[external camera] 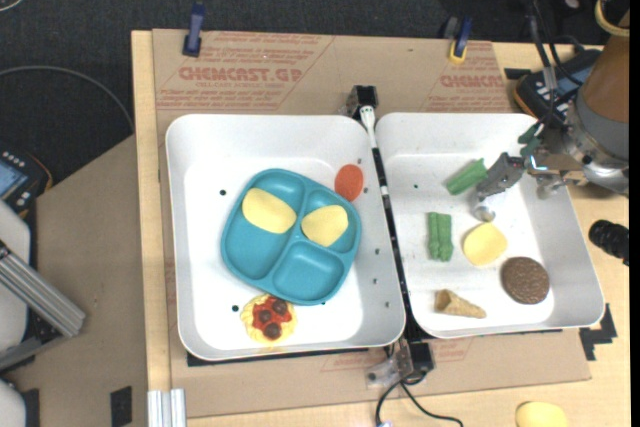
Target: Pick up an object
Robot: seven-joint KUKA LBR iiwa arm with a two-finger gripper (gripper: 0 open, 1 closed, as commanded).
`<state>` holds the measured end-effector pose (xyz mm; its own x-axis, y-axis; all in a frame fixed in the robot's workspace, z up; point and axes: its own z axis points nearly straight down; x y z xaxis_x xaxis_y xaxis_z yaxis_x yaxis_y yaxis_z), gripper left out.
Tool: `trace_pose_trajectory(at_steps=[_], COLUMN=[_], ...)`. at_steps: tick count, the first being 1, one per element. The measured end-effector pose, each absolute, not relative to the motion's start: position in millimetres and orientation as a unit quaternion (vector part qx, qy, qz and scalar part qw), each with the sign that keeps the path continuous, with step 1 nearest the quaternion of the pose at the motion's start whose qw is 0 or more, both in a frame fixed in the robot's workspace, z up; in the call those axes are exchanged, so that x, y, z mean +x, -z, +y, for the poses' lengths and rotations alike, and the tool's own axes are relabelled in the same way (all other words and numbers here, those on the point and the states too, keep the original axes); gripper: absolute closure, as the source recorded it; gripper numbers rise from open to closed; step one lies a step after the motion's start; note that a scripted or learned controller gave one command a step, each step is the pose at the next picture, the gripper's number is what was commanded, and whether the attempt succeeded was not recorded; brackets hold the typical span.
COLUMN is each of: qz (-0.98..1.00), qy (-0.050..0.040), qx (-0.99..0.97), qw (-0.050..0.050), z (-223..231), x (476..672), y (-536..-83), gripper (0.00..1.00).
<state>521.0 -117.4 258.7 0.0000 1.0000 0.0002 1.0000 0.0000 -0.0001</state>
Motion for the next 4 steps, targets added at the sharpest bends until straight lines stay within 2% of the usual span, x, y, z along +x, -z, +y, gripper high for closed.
trace_pose_trajectory(at_steps=[1,2,3,4], qz=[-0.708,-0.706,-0.708,-0.707], qy=[0.0015,-0.0029,-0.0008,-0.0013], qx=[-0.706,-0.708,-0.706,-0.707], qw=[-0.002,0.004,0.003,0.003], z=[-104,-130,-94,-96], x=[511.6,535.5,561.1,555.2], y=[-297,-151,-108,-83], gripper=[0.0,0.0,0.0,0.0])
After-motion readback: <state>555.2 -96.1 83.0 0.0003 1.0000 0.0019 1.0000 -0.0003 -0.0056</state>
